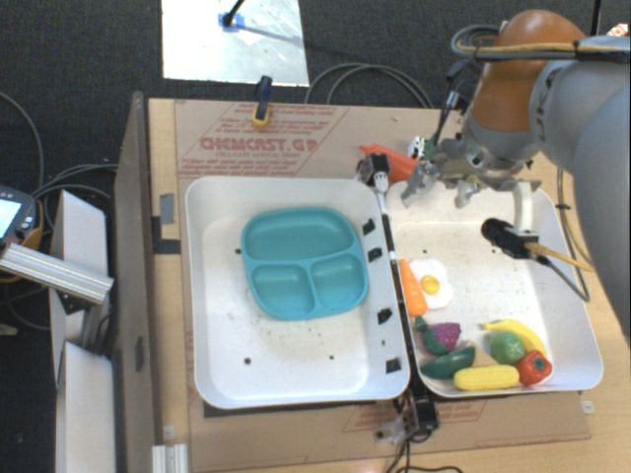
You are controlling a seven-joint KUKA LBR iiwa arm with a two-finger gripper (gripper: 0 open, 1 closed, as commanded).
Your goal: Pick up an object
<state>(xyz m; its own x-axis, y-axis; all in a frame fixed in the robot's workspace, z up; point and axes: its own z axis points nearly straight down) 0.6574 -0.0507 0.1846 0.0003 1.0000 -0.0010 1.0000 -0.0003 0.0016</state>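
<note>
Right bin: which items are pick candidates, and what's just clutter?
Pick candidates:
fried egg
carrot
corn cob
banana
green pepper
tomato
eggplant
cucumber

Lying about:
teal divided tray
clamp
cables

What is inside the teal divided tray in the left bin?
All three compartments of the teal divided tray show bare plastic. It lies flat in the left bin, so the bin floor under it is covered. The toy foods lie in the right bin.
</note>
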